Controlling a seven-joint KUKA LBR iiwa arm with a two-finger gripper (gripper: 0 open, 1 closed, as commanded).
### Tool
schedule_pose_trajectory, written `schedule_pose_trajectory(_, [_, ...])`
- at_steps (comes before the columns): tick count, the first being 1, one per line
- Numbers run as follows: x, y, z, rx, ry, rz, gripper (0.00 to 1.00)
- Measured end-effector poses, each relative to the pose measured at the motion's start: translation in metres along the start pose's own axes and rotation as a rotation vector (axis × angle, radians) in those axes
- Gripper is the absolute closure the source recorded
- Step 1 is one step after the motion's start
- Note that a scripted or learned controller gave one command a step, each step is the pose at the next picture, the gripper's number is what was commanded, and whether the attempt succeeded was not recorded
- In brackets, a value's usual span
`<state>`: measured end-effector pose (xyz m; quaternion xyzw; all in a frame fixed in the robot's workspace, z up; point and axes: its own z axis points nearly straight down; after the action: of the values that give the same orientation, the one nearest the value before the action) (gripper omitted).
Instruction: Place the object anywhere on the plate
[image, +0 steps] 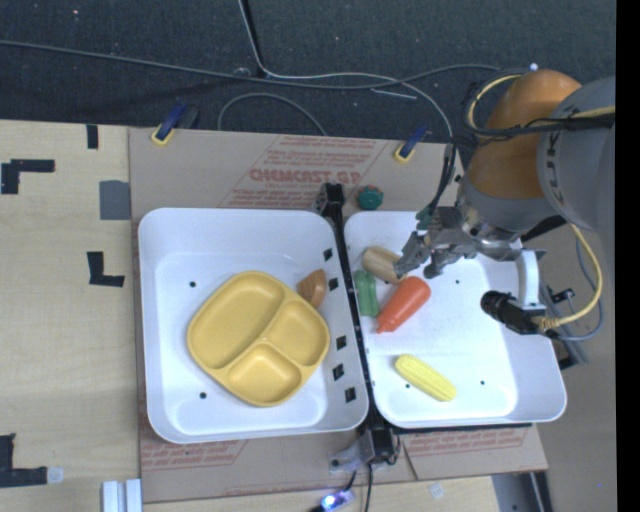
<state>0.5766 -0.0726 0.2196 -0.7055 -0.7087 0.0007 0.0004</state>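
A yellow three-compartment plate (258, 337) lies in the left bin. A small brown object (312, 288) rests just beyond the plate's right rim, beside the divider. The right bin holds an orange carrot (402, 303), a green piece (366, 295), a tan roll-shaped piece (379, 264) and a yellow corn cob (426, 377). My gripper (421, 263) hangs over the right bin's back left part, its fingers open, just above and behind the carrot and right of the tan piece. Nothing is between the fingers.
A teal object (371, 197) lies on the cardboard behind the bins. A black camera mount (512, 311) and cables hang off the wrist over the right bin. A black divider (345, 300) separates the two bins.
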Motion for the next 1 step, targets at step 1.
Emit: schedule_pose_trajectory(1, [0.0547, 0.0153, -0.0095, -0.001, 0.001, 0.000, 1.00])
